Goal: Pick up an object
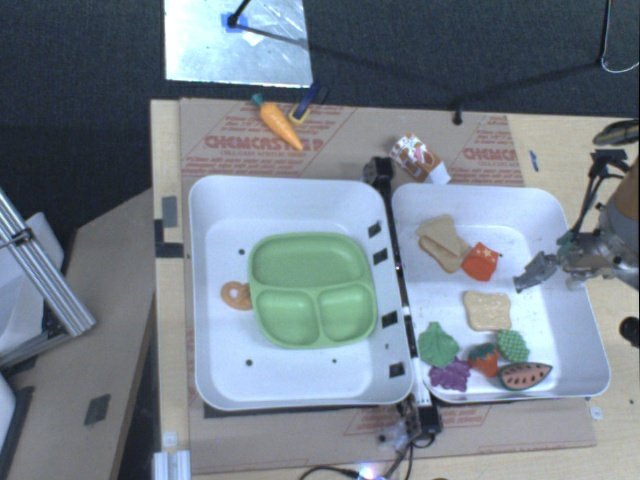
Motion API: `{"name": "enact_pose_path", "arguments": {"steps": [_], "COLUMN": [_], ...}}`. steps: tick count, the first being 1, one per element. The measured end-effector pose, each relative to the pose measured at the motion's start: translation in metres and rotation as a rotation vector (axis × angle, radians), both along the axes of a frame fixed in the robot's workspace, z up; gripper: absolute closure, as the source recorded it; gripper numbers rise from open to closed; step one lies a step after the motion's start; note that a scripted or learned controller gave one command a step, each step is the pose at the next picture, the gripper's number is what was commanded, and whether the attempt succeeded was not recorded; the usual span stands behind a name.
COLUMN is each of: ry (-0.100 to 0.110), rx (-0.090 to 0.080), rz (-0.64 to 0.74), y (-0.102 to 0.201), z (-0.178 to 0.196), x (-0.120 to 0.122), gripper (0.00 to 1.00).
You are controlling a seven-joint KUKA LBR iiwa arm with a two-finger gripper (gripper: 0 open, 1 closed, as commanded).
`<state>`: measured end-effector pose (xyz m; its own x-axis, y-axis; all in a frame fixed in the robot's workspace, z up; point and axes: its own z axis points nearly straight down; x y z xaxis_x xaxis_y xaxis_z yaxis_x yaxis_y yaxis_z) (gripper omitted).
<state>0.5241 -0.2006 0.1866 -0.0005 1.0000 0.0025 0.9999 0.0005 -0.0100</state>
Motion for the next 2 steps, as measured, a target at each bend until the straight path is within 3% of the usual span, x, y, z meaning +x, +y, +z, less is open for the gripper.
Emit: {"name": "enact_pose_path", "arguments": {"steps": [1, 2], "ry": [-0.011, -0.008], "rx": [-0.003, -0.002], "rz": [0.003, 0.001], "y": [0.000, -0.002], "z": [0.006, -0.057], "x": [0.003, 0.004], "gripper": [0.00, 0.00]}}
